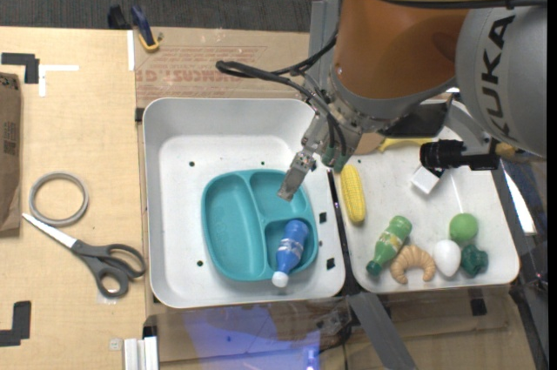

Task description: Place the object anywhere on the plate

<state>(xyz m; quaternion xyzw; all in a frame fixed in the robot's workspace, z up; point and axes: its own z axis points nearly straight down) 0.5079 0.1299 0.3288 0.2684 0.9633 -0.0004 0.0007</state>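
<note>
Tape roll (58,197) and scissors (91,255) on wood bench, left; teal divided plate (235,229) in left bin (165,185), open white floor around it; blue bottle (291,251) lying in plate's small right compartment; gripper (294,178) above plate's rim, fingers' state unclear; corn (352,192), croissant (412,264) right; "KUKA" on arm (505,37)

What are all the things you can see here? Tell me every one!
plate: 1, teal, divided, in the left bin
bottle: 1, blue with white cap, lying in the plate's small compartment
corn: 1, yellow, right bin
green bottle: 1, right bin
croissant: 1, tan, right bin
egg: 1, white, right bin
green ball: 1, right bin
dark green toy: 1, right bin corner
bins: 2, white, side by side
scissors: 1, grey handles, bench left
tape roll: 1, grey, bench left
gripper: 1, above the plate
</note>
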